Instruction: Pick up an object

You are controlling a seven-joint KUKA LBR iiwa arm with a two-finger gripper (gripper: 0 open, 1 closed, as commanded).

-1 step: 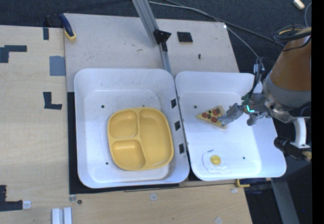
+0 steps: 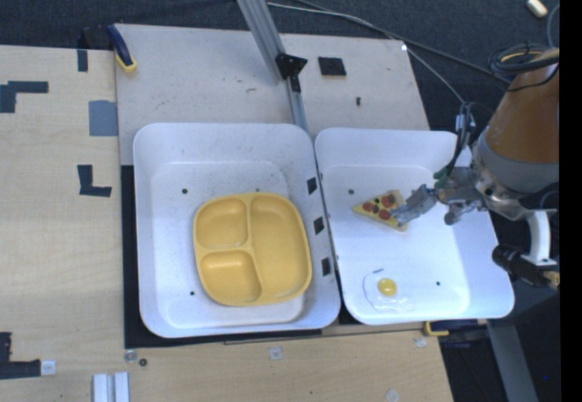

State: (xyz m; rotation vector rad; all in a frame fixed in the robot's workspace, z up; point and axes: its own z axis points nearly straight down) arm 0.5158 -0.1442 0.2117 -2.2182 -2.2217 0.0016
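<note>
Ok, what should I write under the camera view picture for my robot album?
Robot gripper reaching down to a toy pizza slice in the right bin, near a toy fried egg.

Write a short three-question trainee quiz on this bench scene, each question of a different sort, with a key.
1. True or false: the yellow divided plate lies in the left bin.
2. Multiple choice: which item is the gripper nearest to?
A. the fried egg toy
B. the pizza slice toy
C. the yellow divided plate
3. Fill in: the right bin holds ___ loose items.

Key
1. True.
2. B. The gripper sits at the slice's right end; whether it grips the slice cannot be told.
3. Two: the pizza slice toy and the fried egg toy.
</note>
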